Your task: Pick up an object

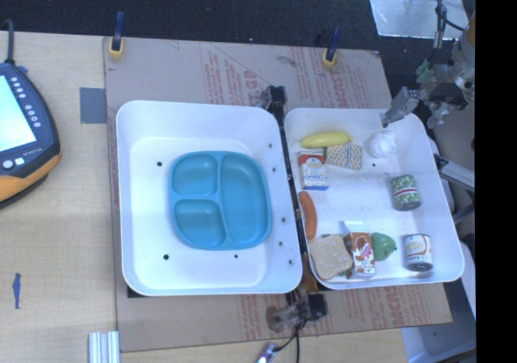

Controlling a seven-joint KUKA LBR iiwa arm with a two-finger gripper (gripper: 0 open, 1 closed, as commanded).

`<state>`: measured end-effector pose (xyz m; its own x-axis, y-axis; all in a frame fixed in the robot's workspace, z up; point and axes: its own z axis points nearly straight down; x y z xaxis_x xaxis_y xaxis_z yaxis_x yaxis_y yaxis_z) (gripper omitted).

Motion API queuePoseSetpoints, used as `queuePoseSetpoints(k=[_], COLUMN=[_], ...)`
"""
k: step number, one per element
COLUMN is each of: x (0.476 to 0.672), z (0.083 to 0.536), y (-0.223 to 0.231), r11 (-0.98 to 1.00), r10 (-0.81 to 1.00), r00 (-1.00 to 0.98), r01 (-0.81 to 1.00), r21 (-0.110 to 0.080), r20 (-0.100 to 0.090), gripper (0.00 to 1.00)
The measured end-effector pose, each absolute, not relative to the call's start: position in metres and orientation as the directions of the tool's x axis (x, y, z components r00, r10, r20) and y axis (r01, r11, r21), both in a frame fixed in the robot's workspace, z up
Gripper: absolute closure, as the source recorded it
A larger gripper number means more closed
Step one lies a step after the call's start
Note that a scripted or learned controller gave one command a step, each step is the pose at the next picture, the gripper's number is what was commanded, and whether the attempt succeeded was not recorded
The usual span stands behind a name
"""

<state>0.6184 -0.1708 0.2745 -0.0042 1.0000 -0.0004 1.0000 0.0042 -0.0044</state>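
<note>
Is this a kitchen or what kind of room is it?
Probably a robot lab, not a kitchen: the food looks like toys in a white bin, a robot gripper reaches in, and a control tablet sits on the bench.

Glossy white plastic bins (137,192); smooth blue plastic divided plate (220,200); matt brown cardboard sheet (234,66) at twelve o'clock.

Just one camera here, fixed up high, looking down at a slant, far enough back to fit the left bin (137,192), right bin (440,192) and surrounding bench (56,256).
</note>
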Motion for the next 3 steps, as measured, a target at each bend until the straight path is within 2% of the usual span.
queuePoseSetpoints(k=[1,2,3], x=[0.542,0.476,0.477], z=[0.207,0.092,0.102], y=[-0.155,-0.137,-0.138], r11=[0.005,0.006,0.01], r10=[1.0,1.0,1.0], r00=[-0.005,-0.006,-0.01], r01=[1.0,1.0,1.0], r21=[-0.005,-0.002,-0.003], r20=[0.0,0.0,-0.001], gripper=[0.0,0.0,1.0])
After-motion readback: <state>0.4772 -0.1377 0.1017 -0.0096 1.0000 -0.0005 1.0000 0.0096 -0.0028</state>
